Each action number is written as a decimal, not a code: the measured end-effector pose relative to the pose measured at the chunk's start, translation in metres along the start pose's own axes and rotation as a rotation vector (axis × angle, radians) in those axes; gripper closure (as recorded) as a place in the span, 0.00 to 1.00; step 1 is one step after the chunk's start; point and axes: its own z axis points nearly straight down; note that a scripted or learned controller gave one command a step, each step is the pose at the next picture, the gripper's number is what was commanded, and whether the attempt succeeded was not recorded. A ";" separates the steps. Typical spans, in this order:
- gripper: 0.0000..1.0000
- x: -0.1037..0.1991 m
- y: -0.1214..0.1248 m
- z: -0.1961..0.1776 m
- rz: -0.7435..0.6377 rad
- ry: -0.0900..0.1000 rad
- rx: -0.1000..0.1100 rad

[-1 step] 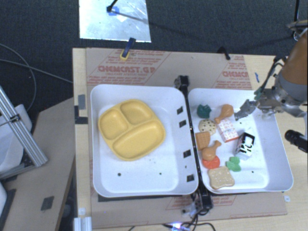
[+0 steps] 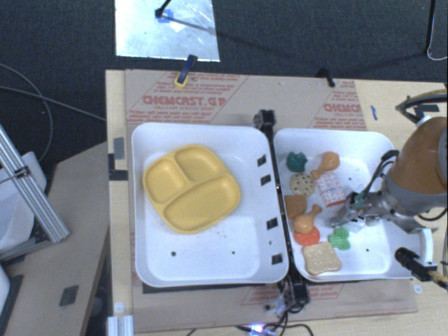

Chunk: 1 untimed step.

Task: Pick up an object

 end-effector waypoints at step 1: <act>0.00 0.066 -0.029 -0.002 -0.010 -0.001 -0.013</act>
